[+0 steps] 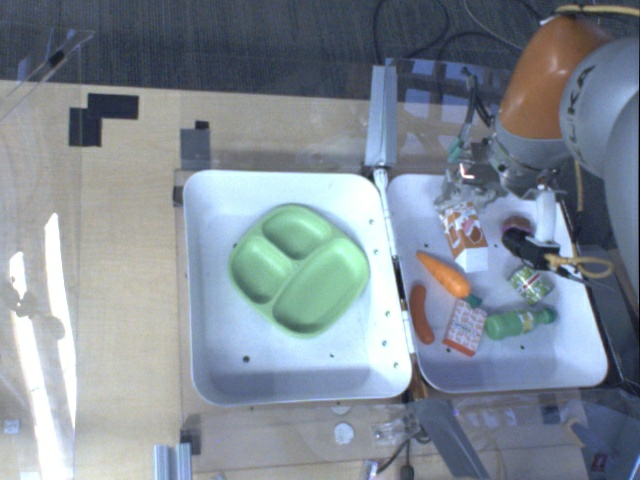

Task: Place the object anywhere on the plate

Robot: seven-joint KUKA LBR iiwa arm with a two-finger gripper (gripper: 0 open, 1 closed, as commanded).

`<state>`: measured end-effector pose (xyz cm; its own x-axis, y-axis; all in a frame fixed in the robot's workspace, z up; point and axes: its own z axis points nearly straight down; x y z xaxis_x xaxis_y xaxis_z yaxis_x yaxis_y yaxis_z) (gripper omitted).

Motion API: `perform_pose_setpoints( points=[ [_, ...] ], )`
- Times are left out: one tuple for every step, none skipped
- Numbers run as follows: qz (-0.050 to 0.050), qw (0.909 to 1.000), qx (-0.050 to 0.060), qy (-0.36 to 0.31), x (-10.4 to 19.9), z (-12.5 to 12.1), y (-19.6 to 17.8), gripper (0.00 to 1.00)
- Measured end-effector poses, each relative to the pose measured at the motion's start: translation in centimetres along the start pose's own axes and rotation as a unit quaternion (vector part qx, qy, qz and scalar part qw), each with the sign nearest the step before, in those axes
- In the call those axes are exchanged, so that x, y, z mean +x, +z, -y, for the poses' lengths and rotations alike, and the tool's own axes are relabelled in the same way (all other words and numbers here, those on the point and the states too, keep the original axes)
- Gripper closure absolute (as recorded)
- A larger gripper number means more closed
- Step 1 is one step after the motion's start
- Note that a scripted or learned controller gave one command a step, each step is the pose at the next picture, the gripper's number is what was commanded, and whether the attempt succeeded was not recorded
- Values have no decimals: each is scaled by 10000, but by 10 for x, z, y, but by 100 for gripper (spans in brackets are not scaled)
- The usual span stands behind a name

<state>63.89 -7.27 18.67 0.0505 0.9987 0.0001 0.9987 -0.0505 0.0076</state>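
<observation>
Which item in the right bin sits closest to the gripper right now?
The small carton with the orange-and-white print, at the bin's far end just below the gripper. The carrot, sausage and green bottle lie farther toward the near edge.

A pale wooden bench (110,298) carries two shallow white bins side by side, touching along their inner edges. The left bin (215,358) sits near the middle; the right bin (560,368) lies beside it. Black tape marks (98,116) sit at the far left.
</observation>
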Motion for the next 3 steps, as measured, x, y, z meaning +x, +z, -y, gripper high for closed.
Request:
perform_pose_setpoints(
  points=[
    [-8,9994,9,-352,67,88,-16,100],
    [-9,9936,14,-1133,144,76,1,100],
    [-9,9936,13,-1128,143,76,1,0]
  ],
)
